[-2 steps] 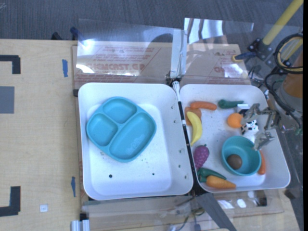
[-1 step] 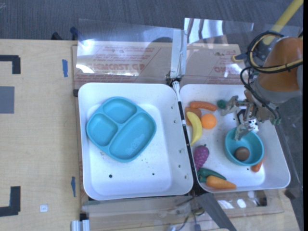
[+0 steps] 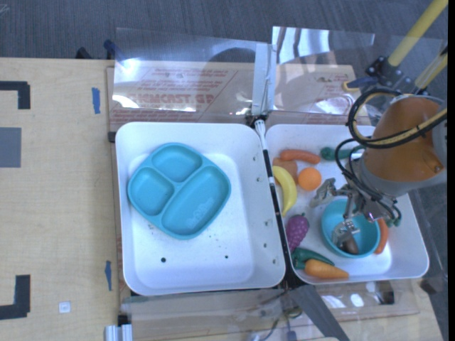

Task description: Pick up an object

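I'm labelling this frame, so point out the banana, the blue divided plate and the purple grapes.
banana (image 3: 286,185), camera view, middle of its yellow curve.
blue divided plate (image 3: 203,197), camera view, floor of its largest compartment.
purple grapes (image 3: 297,231), camera view, centre of the bunch.

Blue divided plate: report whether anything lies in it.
Empty. The blue divided plate in the left bin shows three bare compartments.

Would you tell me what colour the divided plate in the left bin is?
Light blue divided plastic plate, clearest in the camera view.
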Available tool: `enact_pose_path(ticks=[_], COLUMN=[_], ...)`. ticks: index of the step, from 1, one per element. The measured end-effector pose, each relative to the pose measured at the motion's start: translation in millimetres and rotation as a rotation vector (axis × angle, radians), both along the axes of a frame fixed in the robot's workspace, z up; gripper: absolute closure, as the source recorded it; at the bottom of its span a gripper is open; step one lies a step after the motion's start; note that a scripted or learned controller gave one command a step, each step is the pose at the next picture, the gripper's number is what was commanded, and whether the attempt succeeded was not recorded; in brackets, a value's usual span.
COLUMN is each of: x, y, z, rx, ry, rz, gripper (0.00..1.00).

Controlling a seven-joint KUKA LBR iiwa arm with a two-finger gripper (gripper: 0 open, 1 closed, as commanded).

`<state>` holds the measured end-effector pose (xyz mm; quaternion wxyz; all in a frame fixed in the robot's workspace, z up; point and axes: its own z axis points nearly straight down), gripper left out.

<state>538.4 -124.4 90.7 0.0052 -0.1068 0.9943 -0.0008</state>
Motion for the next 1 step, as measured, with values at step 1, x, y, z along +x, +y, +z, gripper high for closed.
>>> enact_pose_path(ticks=[1], x=[50.5], y=[20.5], z=[1.2], rx=[0.0], ry=[0.001], rz=[0.069], gripper=[0.0])
